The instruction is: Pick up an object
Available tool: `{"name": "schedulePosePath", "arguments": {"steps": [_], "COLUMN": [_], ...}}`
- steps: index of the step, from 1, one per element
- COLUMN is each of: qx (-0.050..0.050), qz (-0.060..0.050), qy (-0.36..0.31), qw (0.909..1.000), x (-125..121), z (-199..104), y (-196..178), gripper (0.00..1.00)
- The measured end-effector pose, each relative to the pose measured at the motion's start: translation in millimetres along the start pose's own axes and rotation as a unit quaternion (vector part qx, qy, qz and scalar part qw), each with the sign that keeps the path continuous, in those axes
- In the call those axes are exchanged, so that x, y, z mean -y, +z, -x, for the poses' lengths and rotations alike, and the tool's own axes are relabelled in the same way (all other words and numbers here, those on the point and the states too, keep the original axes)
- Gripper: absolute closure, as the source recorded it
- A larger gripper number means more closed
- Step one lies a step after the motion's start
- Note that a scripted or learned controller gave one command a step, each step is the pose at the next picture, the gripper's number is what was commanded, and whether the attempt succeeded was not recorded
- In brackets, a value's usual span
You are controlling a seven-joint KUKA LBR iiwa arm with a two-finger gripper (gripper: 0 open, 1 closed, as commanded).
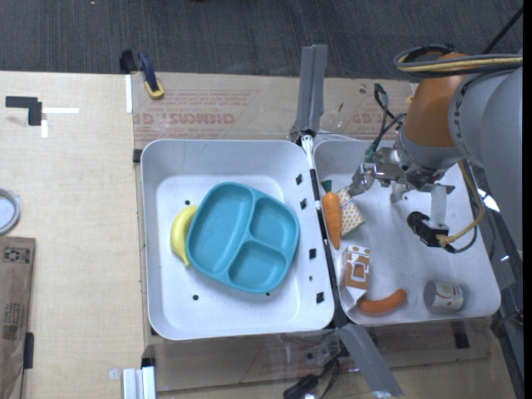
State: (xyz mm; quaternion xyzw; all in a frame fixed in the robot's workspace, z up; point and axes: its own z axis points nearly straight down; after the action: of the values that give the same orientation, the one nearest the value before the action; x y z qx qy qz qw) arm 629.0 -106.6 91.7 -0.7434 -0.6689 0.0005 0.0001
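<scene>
Camera view, largest to smallest. Arm w/ orange band enters from right; gripper (397,181) hangs over the back of the right bin (474,256), jaw state can't be told from this angle, nothing seen between them. Left bin (158,248): teal divided plate (243,237), smooth hard plastic, three wells, lying partly over a yellow banana (179,233). Right bin holds the likeliest picks: carrot (332,216), orange, tapered, along the bin's left wall, touching a tan mesh-patterned item (351,214); below it a small printed carton (357,268); then a sausage (381,303), curved, glossy; a small can (445,296) on its side near the front right. Judgement: carrot nearest the gripper; prob. light, stiff toy plastic, slick and round, so grip across its thick mid-section, not the tip. Wall proximity may block one finger.
</scene>
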Motion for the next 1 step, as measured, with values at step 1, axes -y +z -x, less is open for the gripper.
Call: {"name": "schedulePosePath", "arguments": {"steps": [1], "qx": [0.0], "qz": [0.001], "qy": [0.095], "qw": [0.9955], "x": [-39.3], "z": [84.3], "y": [-1.5], "gripper": [0.0]}}
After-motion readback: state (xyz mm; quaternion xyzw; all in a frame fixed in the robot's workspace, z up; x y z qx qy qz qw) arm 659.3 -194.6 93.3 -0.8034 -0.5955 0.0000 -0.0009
